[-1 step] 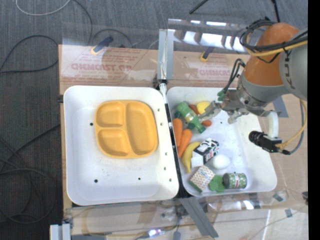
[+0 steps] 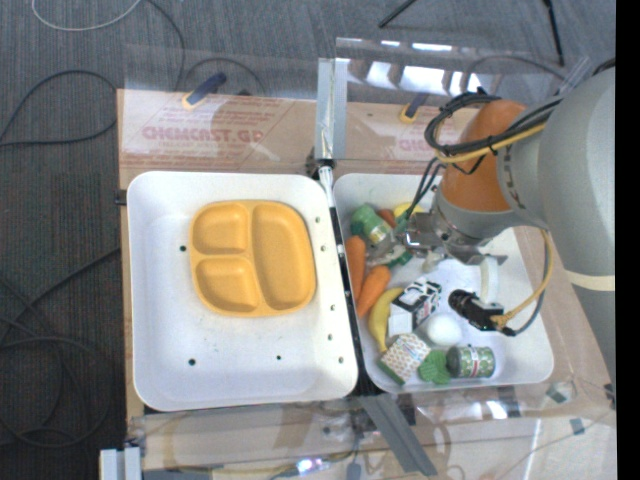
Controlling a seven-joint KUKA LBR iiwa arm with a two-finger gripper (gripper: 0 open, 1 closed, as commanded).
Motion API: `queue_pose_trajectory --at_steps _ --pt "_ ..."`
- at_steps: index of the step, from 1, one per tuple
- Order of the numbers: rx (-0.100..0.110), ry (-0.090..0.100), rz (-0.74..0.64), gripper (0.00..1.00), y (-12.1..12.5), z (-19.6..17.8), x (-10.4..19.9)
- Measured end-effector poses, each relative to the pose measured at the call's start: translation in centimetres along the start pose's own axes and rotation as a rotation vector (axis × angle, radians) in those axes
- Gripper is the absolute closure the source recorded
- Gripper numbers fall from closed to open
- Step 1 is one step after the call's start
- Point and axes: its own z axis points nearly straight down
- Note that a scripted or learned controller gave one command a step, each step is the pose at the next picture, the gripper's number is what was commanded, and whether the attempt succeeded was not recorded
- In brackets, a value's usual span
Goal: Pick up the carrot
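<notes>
- Orange tapered carrot [image 2: 372,288] lies at right bin's [image 2: 535,368] left edge, touching yellow banana [image 2: 381,318].
- Gripper [image 2: 415,251] just beside it; grip state: cannot tell.
- Risk: crowding neighbours could foul the grasp.

yellow divided plate [image 2: 252,257] in left bin [image 2: 150,368] | banana [image 2: 380,318], green can [image 2: 470,361] in right bin [image 2: 535,363]

Arm [image 2: 585,168] comes in from the right, grey link angled down-left, orange band [image 2: 480,163] just above the wrist. Black cables loop around the wrist. Gripper [image 2: 405,253] sits low, pointing left; finger state hidden, can't read it.
</notes>
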Motion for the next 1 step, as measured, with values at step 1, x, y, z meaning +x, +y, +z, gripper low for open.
queue_pose_trajectory --at_steps 1 --pt "0.004 0.004 -0.001 1.0 -0.06 -0.6 0.11"
